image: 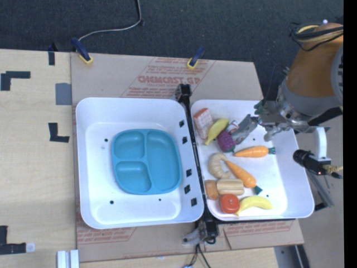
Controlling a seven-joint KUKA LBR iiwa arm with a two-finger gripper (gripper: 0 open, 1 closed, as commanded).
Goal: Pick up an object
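Observation:
The right bin (290,172) holds several toy foods. Among them are a purple fruit (226,141), a yellow banana (216,129), a small red-and-white carton (202,118), an orange carrot (254,152) and a second carrot (241,173). Nearer the front lie a beige piece (216,164), a bread roll (230,186), a red tomato (229,204) and another banana (255,204). My gripper (242,129) reaches in from the right, low over the bin. Its tip is just right of and above the purple fruit, close to the banana's end. I see nothing held in it.
The left bin (95,121) holds a blue divided plate (146,161). A black divider (188,149) runs between the two bins. The arm's grey and orange body (312,77) hangs over the right bin's far right corner. Yellow clamps (195,60) hold the cardboard at the back.

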